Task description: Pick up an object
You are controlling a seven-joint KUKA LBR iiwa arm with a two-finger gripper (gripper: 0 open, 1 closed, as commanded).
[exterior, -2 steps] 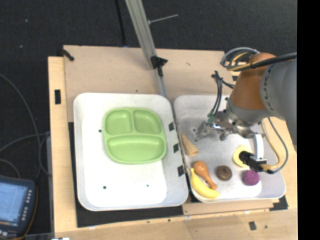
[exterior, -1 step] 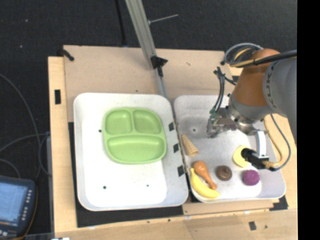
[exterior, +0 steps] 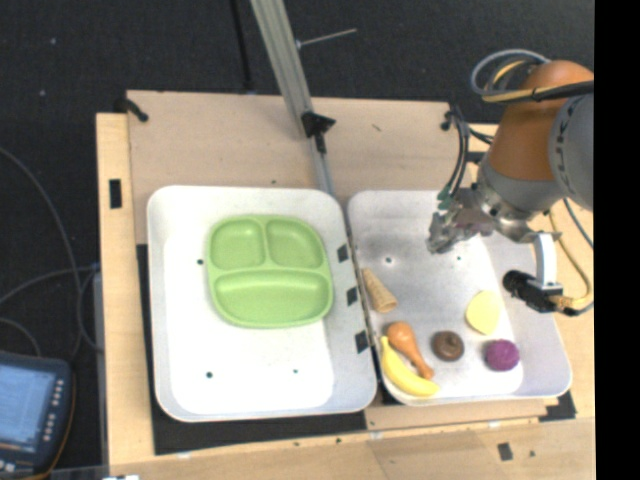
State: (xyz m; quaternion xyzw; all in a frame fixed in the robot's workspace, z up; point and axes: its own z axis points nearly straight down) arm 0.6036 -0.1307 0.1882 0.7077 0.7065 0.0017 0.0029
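My gripper (exterior: 443,234) hangs over the upper middle of the right bin (exterior: 400,218), pointing down, with nothing seen between its fingers. Below it in that bin lie a tan cone (exterior: 377,290), an orange carrot-like piece (exterior: 408,345), a yellow banana (exterior: 406,376), a brown doughnut (exterior: 448,345), a pale yellow slice (exterior: 483,313) and a purple ball (exterior: 501,354). All of these lie apart from the gripper, toward the near edge.
The left bin (exterior: 180,358) holds a green divided plate (exterior: 270,272). A metal post (exterior: 285,53) slants from the top down to between the bins. A black clip on a cable (exterior: 530,290) hangs at the right bin's right side.
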